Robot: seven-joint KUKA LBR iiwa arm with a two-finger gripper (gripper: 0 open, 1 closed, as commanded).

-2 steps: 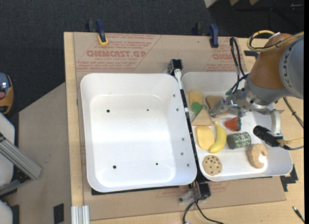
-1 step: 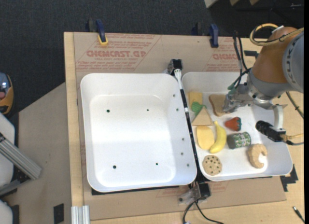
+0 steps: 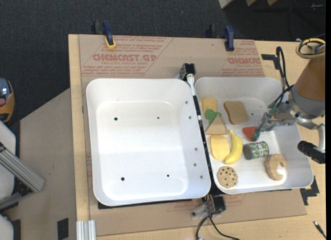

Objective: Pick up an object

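The right bin (image 3: 258, 86) holds several toy foods. A small red piece (image 3: 250, 132) lies near its middle, and my gripper (image 3: 262, 125) is low over that piece's right end, reaching in from the right. Just below the gripper lies a dark green can (image 3: 256, 150) on its side. To the left are a banana (image 3: 235, 148), a yellow lump (image 3: 219, 146), a tan wedge (image 3: 217, 126), a green piece (image 3: 211, 114) and a yellow block (image 3: 209, 104). A slice of toast (image 3: 236, 112) lies at the back, a cookie (image 3: 227, 176) at the front, and a tan pastry (image 3: 275, 165) at the front right.
The left bin (image 3: 103, 99) stands beside the right one, its rim touching along the middle. The arm's orange band (image 3: 315, 81) and grey wrist (image 3: 305, 107) rise over the right bin's right wall. Cables (image 3: 280, 63) run at the back right; clamps (image 3: 108, 34) hold the board.
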